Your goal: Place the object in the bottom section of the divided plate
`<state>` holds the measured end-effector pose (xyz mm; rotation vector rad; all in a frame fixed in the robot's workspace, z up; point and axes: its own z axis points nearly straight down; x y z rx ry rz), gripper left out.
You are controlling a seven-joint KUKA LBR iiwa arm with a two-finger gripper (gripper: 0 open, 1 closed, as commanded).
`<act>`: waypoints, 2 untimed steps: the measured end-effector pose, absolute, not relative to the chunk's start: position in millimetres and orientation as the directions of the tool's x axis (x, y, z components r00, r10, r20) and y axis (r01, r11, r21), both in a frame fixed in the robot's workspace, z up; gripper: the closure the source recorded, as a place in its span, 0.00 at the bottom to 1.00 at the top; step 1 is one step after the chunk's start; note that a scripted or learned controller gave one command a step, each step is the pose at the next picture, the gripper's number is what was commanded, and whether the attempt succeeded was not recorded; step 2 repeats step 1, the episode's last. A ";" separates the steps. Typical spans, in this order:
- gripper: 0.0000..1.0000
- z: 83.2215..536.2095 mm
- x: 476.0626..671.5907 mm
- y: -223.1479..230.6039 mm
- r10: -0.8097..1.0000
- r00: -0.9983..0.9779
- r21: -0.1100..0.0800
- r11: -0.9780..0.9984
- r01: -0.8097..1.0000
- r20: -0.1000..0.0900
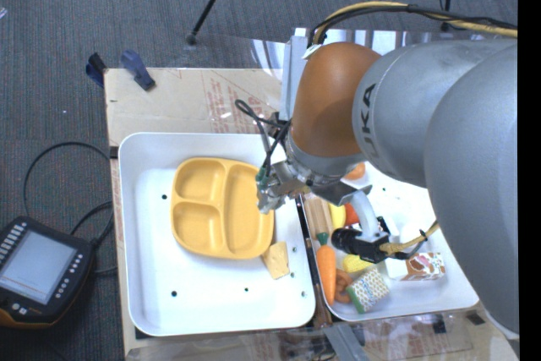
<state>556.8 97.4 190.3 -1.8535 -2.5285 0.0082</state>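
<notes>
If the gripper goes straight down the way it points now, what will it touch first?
Most likely the right rim of the yellow plate: the gripper hangs over that edge, pointing down. Depth is unclear from this slant, so it may just miss and meet the white bin.

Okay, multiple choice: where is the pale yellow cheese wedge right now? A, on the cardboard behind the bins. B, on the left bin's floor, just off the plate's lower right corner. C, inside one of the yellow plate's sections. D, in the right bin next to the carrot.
B: the cheese wedge lies on the white floor of the left bin, against the lower right corner of the yellow divided plate, outside its sections.
</notes>
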 end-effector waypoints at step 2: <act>0.00 190.8 557.0 96.1 0.954 -0.300 -0.008 0.300 0.954 0.001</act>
